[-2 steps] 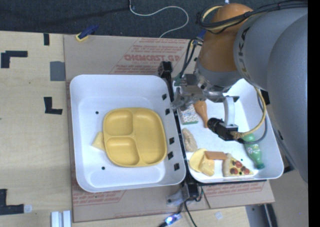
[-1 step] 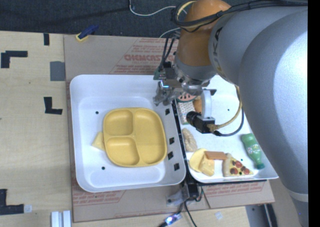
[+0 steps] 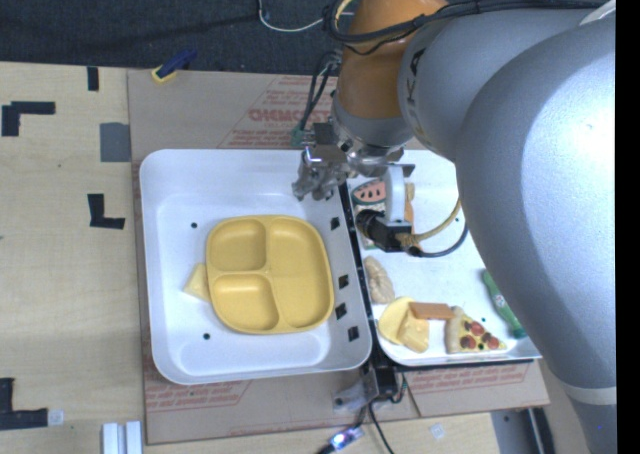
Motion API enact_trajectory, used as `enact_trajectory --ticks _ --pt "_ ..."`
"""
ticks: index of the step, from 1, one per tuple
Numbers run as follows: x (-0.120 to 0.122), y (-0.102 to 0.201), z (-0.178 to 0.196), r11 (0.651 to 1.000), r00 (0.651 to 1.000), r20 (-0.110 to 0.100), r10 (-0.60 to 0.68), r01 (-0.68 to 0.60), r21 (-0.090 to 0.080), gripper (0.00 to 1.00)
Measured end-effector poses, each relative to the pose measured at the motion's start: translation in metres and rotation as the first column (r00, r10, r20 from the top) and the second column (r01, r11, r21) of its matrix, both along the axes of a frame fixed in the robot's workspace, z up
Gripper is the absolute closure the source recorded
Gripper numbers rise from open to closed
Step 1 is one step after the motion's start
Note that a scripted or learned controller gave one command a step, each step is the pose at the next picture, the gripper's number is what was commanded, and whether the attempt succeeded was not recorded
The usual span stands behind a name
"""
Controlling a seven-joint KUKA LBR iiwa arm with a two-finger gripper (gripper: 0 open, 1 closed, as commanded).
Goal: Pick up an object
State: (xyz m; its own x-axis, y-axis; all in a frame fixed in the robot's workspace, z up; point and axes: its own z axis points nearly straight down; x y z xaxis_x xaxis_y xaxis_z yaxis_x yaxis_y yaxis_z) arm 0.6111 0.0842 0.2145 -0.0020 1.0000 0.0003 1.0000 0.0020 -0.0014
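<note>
My gripper (image 3: 318, 182) hangs over the back right corner of the left bin (image 3: 165, 242), near the wall between the two bins. Its fingers are small and dark, and nothing shows between them. A yellow divided plate (image 3: 270, 274) lies in the middle of the left bin, with a yellow wedge (image 3: 196, 282) poking out from under its left side. In the right bin (image 3: 440, 202) lie toy foods: a beige piece (image 3: 379, 280), a yellow cheese wedge (image 3: 404, 325), an orange block (image 3: 431, 311), a pizza slice (image 3: 470, 332) and a green stick (image 3: 501, 306).
The big grey arm covers most of the right bin and the view's right side. A red and white item (image 3: 385, 192) sits under the wrist at the back of the right bin. Cardboard surrounds both bins, and cables run at the back.
</note>
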Motion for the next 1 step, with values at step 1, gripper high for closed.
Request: enact_trajectory --ticks 1 --pt "0.0015 0.0041 0.0199 1.000 1.000 0.000 0.000 0.000 0.000 1.00"
